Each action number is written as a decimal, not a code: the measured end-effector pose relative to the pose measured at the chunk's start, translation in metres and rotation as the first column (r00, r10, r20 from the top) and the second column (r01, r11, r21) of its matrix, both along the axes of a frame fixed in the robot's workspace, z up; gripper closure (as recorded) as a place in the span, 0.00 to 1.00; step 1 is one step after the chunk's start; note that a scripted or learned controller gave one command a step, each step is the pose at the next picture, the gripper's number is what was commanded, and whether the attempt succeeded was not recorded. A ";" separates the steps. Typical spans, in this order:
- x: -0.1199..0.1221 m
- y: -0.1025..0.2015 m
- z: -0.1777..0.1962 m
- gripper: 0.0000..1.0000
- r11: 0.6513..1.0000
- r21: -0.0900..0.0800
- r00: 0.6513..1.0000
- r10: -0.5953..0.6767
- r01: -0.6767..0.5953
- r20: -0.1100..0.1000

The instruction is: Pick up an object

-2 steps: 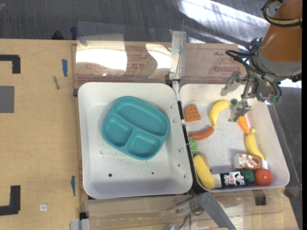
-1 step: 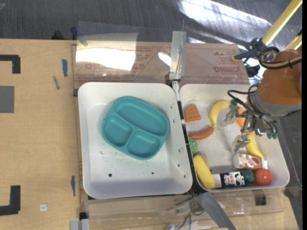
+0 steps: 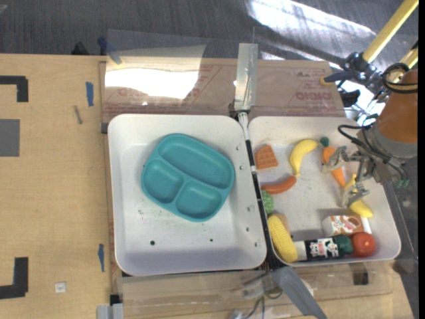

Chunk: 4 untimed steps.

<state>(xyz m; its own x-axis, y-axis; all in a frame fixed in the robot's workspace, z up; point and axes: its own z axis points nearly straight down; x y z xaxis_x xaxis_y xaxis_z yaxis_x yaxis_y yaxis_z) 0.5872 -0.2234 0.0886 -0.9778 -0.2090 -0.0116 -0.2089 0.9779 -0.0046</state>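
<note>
The robot arm's rounded orange band (image 3: pixel 402 115) sits above the wrist at the right edge of the camera view; below it a dark grey wrist section (image 3: pixel 385 146) narrows toward the tool; thin black cables (image 3: pixel 355 138) loop out from the wrist and curl around the metal parts; the two-finger gripper (image 3: pixel 352 178) is a cluster of slim silver-grey metal links and brackets, its small details too blurred to make out.
</note>
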 end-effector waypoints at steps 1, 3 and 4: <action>0.004 0.000 0.015 1.00 1.000 -0.003 1.000 0.000 0.000 0.015; 0.016 0.001 0.000 0.00 0.995 -0.001 0.995 0.097 -0.097 -0.002; 0.021 0.001 0.015 1.00 0.995 -0.005 0.995 0.096 -0.096 0.014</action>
<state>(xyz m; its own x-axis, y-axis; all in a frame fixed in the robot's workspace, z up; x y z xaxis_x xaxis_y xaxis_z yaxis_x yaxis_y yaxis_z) 0.6080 -0.2221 0.1034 -0.9531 -0.3017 -0.0236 -0.3014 0.9534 -0.0127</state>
